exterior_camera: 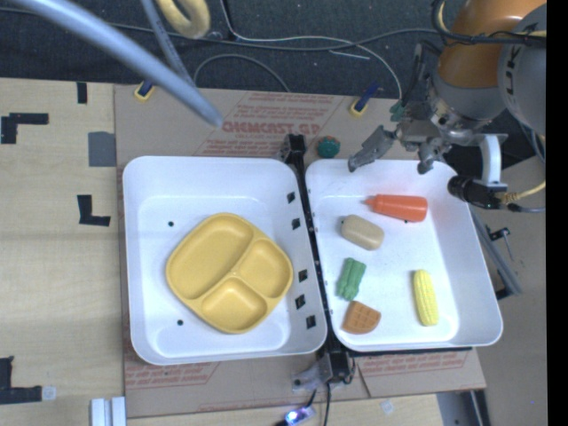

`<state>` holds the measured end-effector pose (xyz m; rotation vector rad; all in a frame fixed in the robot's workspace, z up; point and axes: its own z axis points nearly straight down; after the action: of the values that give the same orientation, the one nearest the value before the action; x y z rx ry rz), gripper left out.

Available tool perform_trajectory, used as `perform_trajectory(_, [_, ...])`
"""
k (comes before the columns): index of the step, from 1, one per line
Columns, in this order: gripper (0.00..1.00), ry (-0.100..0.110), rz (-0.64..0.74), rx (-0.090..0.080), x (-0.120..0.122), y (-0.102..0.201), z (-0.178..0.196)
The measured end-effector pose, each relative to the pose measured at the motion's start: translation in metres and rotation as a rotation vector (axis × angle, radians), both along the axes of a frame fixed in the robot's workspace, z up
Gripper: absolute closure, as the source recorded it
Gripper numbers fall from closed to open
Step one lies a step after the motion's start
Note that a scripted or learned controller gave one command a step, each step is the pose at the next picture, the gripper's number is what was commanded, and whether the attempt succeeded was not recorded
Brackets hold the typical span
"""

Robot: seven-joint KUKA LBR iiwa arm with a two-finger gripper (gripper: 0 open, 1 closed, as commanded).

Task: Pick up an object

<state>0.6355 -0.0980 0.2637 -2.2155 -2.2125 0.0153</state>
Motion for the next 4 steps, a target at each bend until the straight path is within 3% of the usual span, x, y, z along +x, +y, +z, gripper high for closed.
perform_trajectory(1, [0.0,-0.013,0.003,-0.001,0.002,0.0,0.008])
perform_trajectory(4, [0.0,-0.007,0.002,-0.002,-0.015,-0.009,-0.16])
